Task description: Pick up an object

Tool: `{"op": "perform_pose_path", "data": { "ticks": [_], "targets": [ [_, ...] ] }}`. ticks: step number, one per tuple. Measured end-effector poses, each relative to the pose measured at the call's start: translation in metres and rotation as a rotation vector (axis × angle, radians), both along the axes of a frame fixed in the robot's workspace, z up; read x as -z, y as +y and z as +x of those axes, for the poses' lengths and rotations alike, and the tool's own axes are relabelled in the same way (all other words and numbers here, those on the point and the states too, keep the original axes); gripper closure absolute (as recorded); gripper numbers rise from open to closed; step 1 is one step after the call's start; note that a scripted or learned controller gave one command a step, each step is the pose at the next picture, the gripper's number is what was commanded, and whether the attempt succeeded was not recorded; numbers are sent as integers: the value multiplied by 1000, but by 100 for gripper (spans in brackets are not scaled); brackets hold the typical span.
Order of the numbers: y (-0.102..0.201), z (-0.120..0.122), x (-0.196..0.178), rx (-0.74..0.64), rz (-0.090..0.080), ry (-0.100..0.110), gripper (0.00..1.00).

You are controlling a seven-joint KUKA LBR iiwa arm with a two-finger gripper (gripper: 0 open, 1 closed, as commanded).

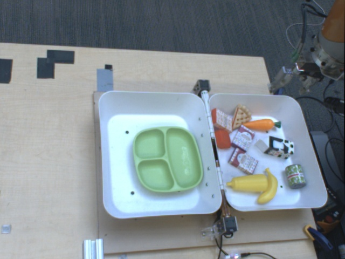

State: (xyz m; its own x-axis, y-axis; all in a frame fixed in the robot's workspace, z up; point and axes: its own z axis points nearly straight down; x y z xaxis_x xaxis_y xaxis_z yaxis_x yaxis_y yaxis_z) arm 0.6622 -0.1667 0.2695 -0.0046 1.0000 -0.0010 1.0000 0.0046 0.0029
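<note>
- Broadly: wooden bench [48,144] carries two shallow white bins set side by side, their inner rims touching along a hinge-like seam.
- Left bin [116,112] holds one item, a pale green divided plate [167,159] with three compartments, lying flat near the bin's middle.
- Right bin [307,139] holds the small objects, all loose on its floor.
- Arm [330,34] enters at the upper right corner, grey with the orange band just visible at the top edge; it sits above and outside the right bin's far corner.
- Gripper [295,75] hangs off the bin's upper right rim, over the bench edge, well apart from every object. Too small and blurred to judge its state; cannot tell. Nothing visible in it.
- Banana [255,185], yellow, lies along the near side of the right bin.
- Carrot [261,125], orange with a green tip, lies near the far side, pointing right.
- Two red-and-white packets [242,150] sit in the middle, one above the other, touching.
- Waffle piece [241,115] leans just left of the carrot.
- Black-and-white toy [280,147] rests right of the packets.
- Small green can [295,176] lies near the right wall, just beside the banana's tip.
- Orange-red items [221,136] sit against the left wall; identity unclear.
</note>
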Motion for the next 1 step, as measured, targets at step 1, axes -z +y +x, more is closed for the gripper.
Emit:
{"op": "perform_pose_path", "data": {
  "ticks": [1],
  "targets": [
    [-28,-65,98,2,1,2,0]
  ]
}}
